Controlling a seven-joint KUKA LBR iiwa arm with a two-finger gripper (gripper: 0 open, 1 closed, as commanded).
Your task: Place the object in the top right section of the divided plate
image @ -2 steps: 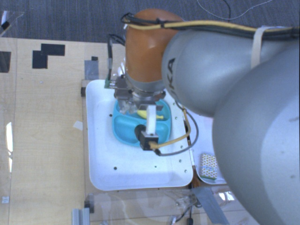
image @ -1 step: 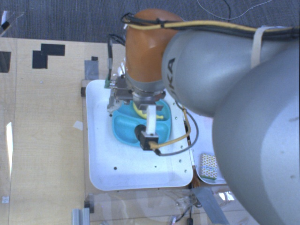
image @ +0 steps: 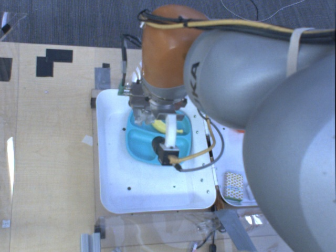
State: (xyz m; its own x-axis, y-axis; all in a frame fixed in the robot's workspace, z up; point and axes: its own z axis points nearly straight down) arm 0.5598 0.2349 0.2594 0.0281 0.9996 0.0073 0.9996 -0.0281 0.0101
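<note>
A grey KUKA arm with an orange band is hanging over the left white bin [image: 107,161], its gripper [image: 149,117] low above a blue divided plate [image: 140,143]. The plate is sitting toward the bin's far edge.

The yellow object [image: 159,125], long and slightly curved, is lying in the plate near its far right corner, just beside the gripper and partly masked by the wrist. It appears to be resting in or at the top right section. The dividers there are hidden, so whether it is lying fully inside cannot be told.

By its look the object is a light, smooth plastic or foam piece. It is probably stiff enough to keep its shape and in little danger of breaking, but it may slip or roll along its curve. The safest hold would be across its narrow middle, square to its length, so that it is not swinging from one end.

The wrist is covering the gripper from above, so it cannot be told how far open the gripper is. It is also unclear whether the gripper is touching or gripping the yellow object or merely hovering next to it.

In the right white bin [image: 224,199], a small checkered pad [image: 234,185] is lying near the left edge, well apart from the plate.
</note>
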